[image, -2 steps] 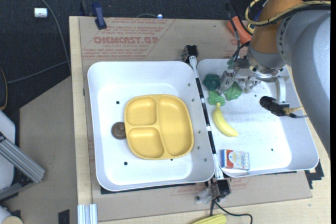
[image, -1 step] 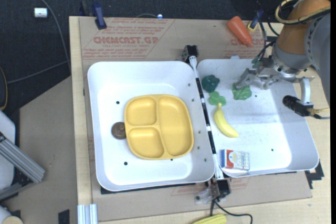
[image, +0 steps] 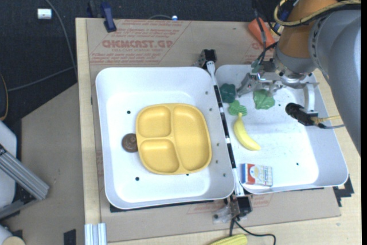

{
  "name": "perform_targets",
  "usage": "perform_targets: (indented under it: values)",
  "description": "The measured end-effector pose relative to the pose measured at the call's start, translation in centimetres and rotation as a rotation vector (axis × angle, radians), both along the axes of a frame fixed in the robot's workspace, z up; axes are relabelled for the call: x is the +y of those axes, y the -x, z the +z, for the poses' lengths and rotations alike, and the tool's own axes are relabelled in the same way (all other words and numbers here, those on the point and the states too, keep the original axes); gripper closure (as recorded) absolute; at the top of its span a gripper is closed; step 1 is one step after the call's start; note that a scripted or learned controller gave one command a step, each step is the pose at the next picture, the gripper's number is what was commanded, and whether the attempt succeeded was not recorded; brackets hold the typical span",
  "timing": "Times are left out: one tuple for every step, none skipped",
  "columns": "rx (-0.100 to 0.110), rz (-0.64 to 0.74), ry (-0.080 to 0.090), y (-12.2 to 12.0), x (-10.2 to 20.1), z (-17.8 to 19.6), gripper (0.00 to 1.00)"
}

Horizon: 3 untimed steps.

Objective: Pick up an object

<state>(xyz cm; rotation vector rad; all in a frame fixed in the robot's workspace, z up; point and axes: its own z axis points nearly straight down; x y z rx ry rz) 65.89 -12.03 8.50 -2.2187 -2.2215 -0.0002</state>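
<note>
Dark carpet lies all round a pale board table [image: 143,37] that carries two shallow white bins side by side. The left bin [image: 103,89] is mostly taken up by a yellow divided plate [image: 172,137], with a small brown disc [image: 129,142] tucked against the plate's left rim. That leaves only thin strips of bare floor there.

The right bin [image: 321,169] holds the smaller things, and that is where the arm reaches in from the right. Its gripper [image: 262,88] hangs over the far part of that bin, directly above a crumpled green lump [image: 264,101] and seemingly touching it. From here I cannot tell whether the gripper is closed on the lump or merely poised over it. The lump looks like the likeliest pick, being nearest.

Two more green pieces, a dark one [image: 228,91] and a lighter one [image: 237,107], sit close to the wall between the bins, which would crowd a grasp. A banana [image: 245,136] lies just below them at a slant. A small carton [image: 256,175] rests against the near rim. The middle and right of this bin are bare, so a straight lift should meet nothing.
</note>
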Motion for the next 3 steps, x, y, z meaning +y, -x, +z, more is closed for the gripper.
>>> perform_targets:
  values:
    - [-0.004,-0.001,0.004,-0.8,-5.6,0.0,0.0]
    - [-0.003,-0.002,0.005,0.9,1.0,0.1,0.0]
    - [-0.004,-0.002,0.004,0.7,-3.1,3.0,0.0]
